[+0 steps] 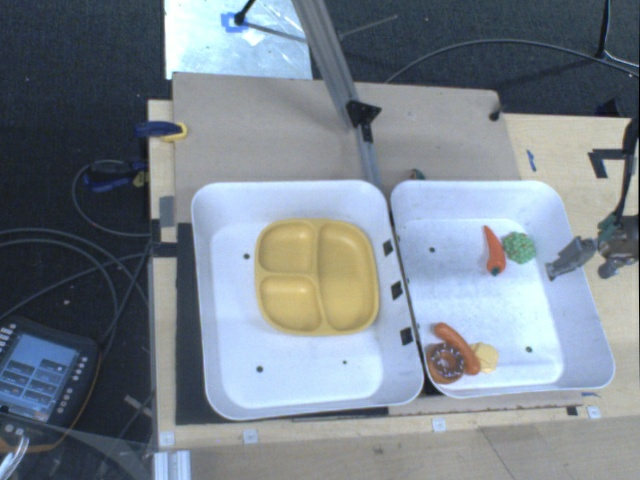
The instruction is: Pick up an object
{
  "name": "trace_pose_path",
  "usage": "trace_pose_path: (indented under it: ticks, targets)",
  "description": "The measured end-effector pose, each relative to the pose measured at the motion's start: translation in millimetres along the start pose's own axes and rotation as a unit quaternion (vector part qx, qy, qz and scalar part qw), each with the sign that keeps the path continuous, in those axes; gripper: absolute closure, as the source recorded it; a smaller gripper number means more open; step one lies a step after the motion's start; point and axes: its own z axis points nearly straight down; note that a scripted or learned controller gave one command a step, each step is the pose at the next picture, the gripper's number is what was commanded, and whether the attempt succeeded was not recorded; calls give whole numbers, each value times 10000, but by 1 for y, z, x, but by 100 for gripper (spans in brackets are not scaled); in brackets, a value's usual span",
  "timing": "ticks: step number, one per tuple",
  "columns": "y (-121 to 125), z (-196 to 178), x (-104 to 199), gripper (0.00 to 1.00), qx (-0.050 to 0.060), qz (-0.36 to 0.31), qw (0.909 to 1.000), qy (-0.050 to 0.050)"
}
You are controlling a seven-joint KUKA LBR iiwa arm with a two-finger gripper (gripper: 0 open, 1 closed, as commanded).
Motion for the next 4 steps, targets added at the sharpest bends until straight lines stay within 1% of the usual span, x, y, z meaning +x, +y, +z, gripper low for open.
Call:
trace_pose_path:
  ticks: [1, 2, 3, 4]
  targets:
    - [0, 0, 0, 0, -3, 11, 10000, 1]
    - [10, 53, 0, 0, 21, 23, 10000, 5]
    - [18, 107, 8, 0, 25, 21, 10000, 9]
    - [17, 149, 5, 0, 20, 28, 10000, 5]
